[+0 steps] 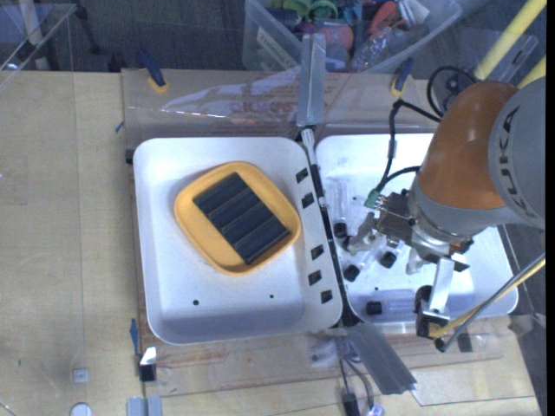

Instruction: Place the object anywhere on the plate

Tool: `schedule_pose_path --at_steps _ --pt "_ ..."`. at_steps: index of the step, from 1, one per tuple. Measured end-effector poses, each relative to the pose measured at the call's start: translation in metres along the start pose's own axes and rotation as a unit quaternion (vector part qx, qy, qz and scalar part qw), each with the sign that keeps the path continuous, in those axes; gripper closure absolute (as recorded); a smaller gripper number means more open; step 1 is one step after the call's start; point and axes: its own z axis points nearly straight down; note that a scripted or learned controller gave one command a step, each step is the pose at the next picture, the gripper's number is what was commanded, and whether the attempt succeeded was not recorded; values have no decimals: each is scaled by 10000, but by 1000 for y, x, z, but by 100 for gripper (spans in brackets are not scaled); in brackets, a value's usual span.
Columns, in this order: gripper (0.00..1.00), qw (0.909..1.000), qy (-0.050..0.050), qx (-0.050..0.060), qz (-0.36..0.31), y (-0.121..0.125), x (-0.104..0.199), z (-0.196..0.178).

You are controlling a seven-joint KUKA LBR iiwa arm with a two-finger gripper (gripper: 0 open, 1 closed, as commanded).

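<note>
The arm (473, 154) hangs over the right bin (347, 159), well apart from the left bin (173, 315), where the yellow plate (195, 224) sits. The black ridged object (241, 217) lies flat on the plate with yellow rim showing on every side, so the task looks met.

The gripper (381, 237) is low in the right bin near a few small dark bits (351, 273). Whether it is open or closed cannot be told.

The likely hazard is a low sweep leftward catching the raised divider (316, 232) between the bins and jolting the plate. Bare white floor lies near and left of the plate.
</note>
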Motion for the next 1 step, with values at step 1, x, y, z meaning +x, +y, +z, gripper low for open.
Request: schedule_pose_path --at_steps 1 --pt "0 9999 -2 4 149 3 -9 6"
